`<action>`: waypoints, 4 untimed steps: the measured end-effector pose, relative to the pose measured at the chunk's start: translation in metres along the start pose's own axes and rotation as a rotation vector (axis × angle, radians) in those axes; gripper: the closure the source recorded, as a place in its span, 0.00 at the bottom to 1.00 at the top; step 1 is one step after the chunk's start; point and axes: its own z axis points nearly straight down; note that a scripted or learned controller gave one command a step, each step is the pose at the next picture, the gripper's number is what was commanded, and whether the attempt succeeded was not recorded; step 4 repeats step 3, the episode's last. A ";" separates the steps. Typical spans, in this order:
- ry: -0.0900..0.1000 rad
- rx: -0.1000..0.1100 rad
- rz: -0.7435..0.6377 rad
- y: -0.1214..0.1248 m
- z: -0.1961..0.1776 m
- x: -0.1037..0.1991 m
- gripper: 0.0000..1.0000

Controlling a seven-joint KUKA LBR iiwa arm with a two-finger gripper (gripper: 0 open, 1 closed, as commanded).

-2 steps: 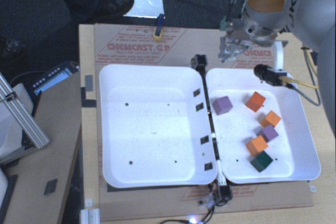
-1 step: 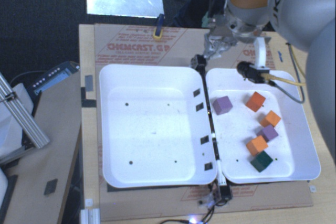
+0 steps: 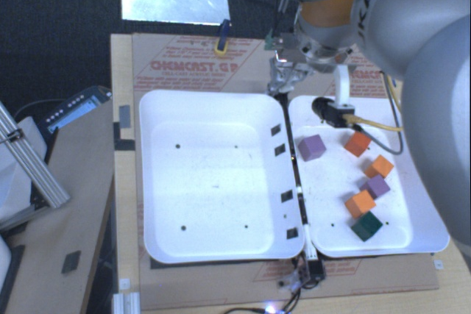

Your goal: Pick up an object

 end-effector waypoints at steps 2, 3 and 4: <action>-0.001 0.000 0.001 0.000 0.029 0.034 1.00; 0.001 -0.002 -0.001 0.000 0.036 0.073 1.00; 0.001 -0.002 -0.001 0.000 0.036 0.073 1.00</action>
